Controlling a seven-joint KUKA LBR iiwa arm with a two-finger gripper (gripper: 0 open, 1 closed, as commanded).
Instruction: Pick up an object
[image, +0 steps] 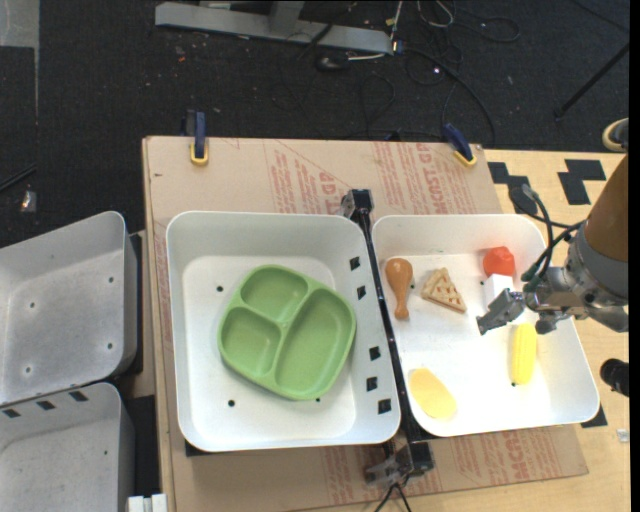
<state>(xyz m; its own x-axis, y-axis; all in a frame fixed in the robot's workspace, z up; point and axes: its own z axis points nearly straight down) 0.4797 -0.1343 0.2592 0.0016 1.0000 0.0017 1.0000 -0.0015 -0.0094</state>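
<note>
Lowest in the camera view and nearest the lens, a black clamp (400, 465) grips the front edge of the cardboard sheet (260, 170) that covers the bench, just where the two bins meet. That sheet is the broadest thing in sight, and two blue-and-yellow clips (198, 135) pin its far edge. On it sit the left bin (180, 300) and the right bin (470, 345), side by side and touching along a dark seam. A green plate (288, 330) with three compartments lies flat in the middle of the left bin. The arm (610, 225) comes in from the right over the right bin's far side, and its gripper (522, 318) hangs low above that bin, its two dark fingers (497, 315) spread apart with nothing held between them. A long yellow piece (521, 355) lies just below the gripper, its upper end under the gap. Every loose thing to pick lies in the right bin: besides the yellow piece, a pale yellow oval (432, 393) near the front left, a brown drumstick (400, 285) by the left wall, a tan wedge (443, 290) just beside it, and a small red block (499, 261) toward the back, near the gripper.
</note>
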